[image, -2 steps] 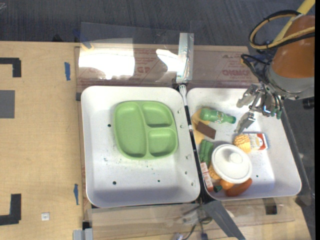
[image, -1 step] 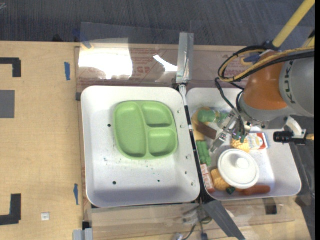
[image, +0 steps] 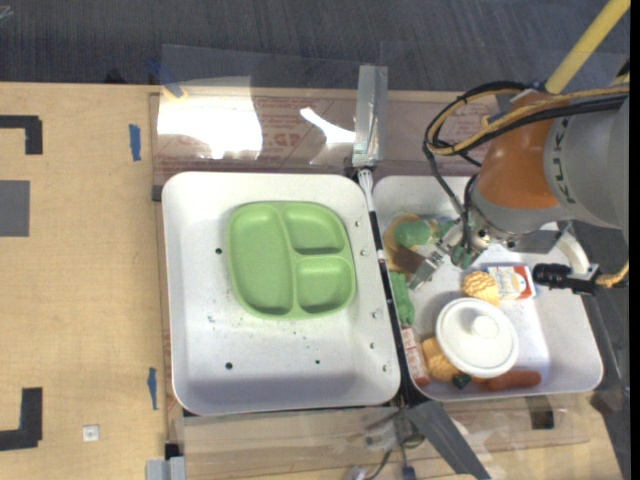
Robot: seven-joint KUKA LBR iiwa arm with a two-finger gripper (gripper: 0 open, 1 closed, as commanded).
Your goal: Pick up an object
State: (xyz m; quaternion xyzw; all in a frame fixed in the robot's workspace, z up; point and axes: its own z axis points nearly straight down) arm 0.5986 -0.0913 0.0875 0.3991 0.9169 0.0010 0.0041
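My gripper (image: 437, 258) reaches down into the left part of the right bin (image: 575, 353), below the orange-banded wrist (image: 515, 173). Its tip sits among a round green toy (image: 409, 233), a brown piece (image: 402, 258) and a green strip (image: 401, 298) by the bin's left wall. It is very close to the brown piece, and I cannot tell whether they touch. To the right lie a yellow corn cob (image: 481, 286) and a white and red packet (image: 516, 282).
A white bowl (image: 478, 333) sits in the right bin's front half, with a yellow-orange toy (image: 436, 358) and a red sausage (image: 512, 378) along the front wall. The left bin (image: 190, 348) holds a green divided plate (image: 292, 258). Cables (image: 480, 118) loop above the wrist.
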